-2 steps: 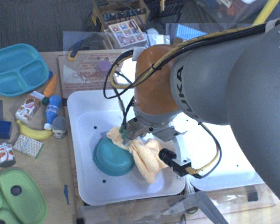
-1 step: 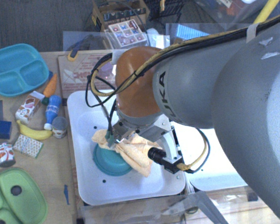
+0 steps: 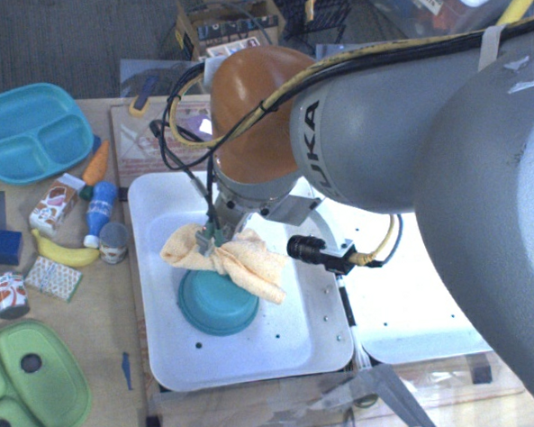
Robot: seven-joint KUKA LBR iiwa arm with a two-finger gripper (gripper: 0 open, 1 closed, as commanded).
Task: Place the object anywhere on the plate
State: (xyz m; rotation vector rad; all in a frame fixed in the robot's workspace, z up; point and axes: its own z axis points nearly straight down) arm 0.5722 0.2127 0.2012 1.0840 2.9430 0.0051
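**Yellow cloth bunched under the gripper, draped over the teal plate**

So the yellow cloth (image 3: 238,259) is sitting in the left white bin (image 3: 167,350), crumpled up, with its lower right part hanging over the top edge of the teal plate (image 3: 214,309). The rest of it spills off toward the upper left, onto the bin floor. Cloth and plate are definitely touching, the cloth overlaps the plate's rim.

The gripper (image 3: 210,239) comes straight down onto the middle of the cloth, right at the spot where the fabric bunches up into a ridge. Looks like the fingers are pinched shut on a fold of that cloth, since the fabric gathers right up around the tips. The tips are just above the plate's upper rim.

The big grey arm with the orange band (image 3: 252,110) covers most of the right side, including much of the right bin (image 3: 419,334).

Outside the bin on the left bench: a blue divided tray (image 3: 32,132), a banana (image 3: 63,249), a blue and white bottle (image 3: 99,214), a small carton (image 3: 54,205), and a green tray (image 3: 29,385) at the lower left corner.
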